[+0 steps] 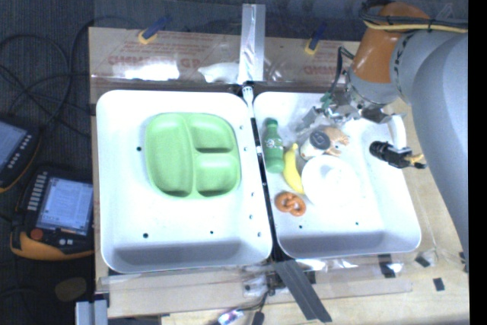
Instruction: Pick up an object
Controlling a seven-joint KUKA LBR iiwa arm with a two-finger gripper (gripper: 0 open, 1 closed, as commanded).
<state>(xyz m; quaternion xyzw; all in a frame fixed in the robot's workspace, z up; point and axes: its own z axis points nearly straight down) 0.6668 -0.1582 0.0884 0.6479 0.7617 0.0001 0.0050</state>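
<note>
Two white bins side by side on the worktop [183, 57].

In the left bin [114, 240], a big green plate [183, 156] with three parts, lying flat near the middle.

In the right bin [396, 232], a bunch of small things, mostly on the left side and in the middle. Right by the left wall, a green bottle [272, 144] lying down. Just beside the bottle, a yellow banana [293, 170], close enough to maybe touch it. Below the banana, a little brown pretzel [291, 203], near the banana's tip. To the right of the banana, a round white dish [331, 179], right up against the banana. Above the dish, a small round thing [319, 139], grey and brown, too small to name.

Grey arm [434, 87] with an orange band [373, 57], reaching in from the right, over the far right corner of the right bin. Pincer [329, 109] low at the far end of that bin, just above the small round thing and near it. Cannot tell if the pincer is apart or together.
</note>
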